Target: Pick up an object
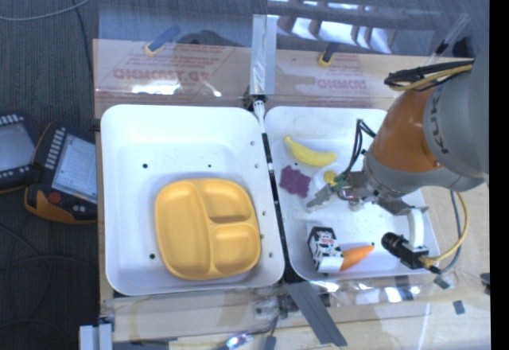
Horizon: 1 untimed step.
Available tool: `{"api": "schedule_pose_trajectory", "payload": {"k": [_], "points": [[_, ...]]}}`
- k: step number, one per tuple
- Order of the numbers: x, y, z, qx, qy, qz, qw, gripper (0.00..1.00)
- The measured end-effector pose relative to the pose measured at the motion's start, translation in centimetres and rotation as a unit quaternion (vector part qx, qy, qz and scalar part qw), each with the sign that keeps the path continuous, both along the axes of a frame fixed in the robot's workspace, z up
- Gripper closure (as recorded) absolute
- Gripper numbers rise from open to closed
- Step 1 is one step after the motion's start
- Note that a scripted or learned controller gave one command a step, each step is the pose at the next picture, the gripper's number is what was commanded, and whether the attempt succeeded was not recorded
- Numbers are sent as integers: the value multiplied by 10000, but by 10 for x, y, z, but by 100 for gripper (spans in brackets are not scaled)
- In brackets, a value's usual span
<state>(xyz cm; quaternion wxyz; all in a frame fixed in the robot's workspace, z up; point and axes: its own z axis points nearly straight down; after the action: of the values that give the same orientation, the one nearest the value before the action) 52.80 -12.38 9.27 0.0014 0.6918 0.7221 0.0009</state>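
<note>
Camera view: banana (310, 153), grapes (294, 180) beside pincer (332, 190).

Two white bins sit side by side. The left bin (127, 141) carries a yellow divided plate (208, 226). The right bin (278, 126) holds a banana (308, 153), a purple grape bunch (294, 180), a carrot (357, 254) and a small black-and-white carton (323, 248) — carrot and carton touching. The pincer (338, 189) hangs low in the right bin, just beside the grapes and below the banana.

Bright even light, glare on bins (191, 122)
</note>
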Motion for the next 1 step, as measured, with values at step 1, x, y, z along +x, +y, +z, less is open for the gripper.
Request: {"api": "schedule_pose_trajectory", "payload": {"k": [1], "points": [[26,-75,-2,-28,-56,307,9995,0]]}}
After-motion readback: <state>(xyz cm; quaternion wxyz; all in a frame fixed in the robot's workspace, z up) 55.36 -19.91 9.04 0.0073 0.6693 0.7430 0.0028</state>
